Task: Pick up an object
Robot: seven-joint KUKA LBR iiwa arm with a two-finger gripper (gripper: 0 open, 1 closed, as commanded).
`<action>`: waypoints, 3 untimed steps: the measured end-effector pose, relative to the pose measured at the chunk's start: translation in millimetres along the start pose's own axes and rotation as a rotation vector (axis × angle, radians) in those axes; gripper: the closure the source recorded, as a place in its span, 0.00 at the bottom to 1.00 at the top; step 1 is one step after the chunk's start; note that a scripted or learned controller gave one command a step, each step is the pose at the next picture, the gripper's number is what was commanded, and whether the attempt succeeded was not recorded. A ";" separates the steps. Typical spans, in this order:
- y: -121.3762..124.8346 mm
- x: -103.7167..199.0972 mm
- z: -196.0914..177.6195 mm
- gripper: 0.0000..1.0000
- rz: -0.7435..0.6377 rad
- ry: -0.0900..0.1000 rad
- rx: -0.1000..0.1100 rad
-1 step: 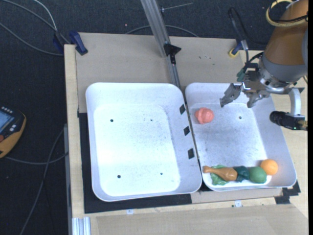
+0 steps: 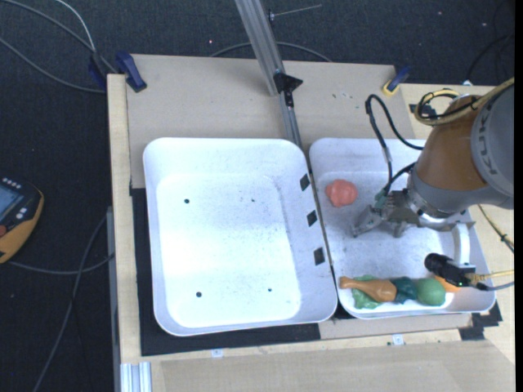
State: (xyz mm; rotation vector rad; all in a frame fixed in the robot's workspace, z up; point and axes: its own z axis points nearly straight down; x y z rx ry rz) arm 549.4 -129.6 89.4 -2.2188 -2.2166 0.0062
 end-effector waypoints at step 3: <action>-66.6 -42.9 -66.8 1.00 -0.002 0.001 -0.001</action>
